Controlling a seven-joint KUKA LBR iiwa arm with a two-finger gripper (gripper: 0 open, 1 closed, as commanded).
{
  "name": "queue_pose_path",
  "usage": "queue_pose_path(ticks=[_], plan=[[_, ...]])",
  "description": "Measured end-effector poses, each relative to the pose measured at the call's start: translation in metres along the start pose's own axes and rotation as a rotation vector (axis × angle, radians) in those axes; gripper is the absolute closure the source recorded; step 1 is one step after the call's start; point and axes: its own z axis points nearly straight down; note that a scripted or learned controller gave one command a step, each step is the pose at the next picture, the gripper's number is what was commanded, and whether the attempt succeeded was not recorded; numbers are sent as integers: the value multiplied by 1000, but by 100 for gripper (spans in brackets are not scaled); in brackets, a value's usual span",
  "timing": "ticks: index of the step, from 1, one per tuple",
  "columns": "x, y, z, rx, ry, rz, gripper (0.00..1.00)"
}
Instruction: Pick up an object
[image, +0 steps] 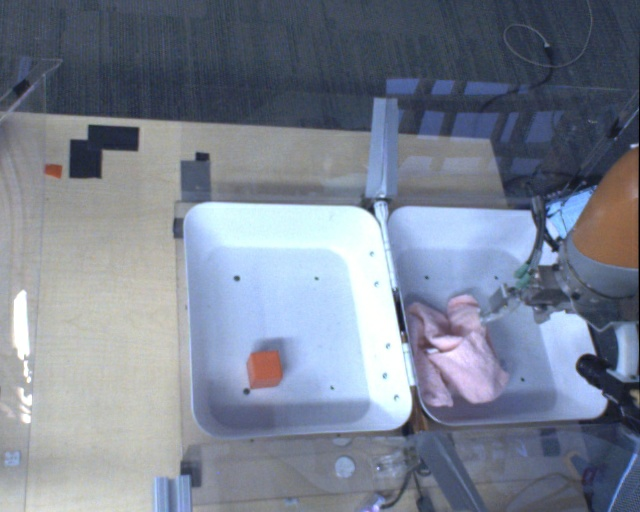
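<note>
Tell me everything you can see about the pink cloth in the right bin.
The pink cloth is a soft, crumpled piece of pale pink fabric, bunched into folds. It lies on the floor of the right bin, in the near left part, against the wall by the divider. The gripper is at its upper right edge, beside the topmost fold.

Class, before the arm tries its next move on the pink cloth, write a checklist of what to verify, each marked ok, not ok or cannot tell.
1. Cloth in the right bin: ok.
2. Cloth uncovered on top: ok.
3. Gripper over the right bin, near the cloth's upper right edge: ok.
4. Cloth held: cannot tell.
5. Orange block apart, in the left bin: ok.
</note>
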Motion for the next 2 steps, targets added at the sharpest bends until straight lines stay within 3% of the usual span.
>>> queue_pose_path(ticks=[1,2], plan=[[12,5,96,-14,-3,-146,0],[11,9,82,-26,-8,-148,100]])
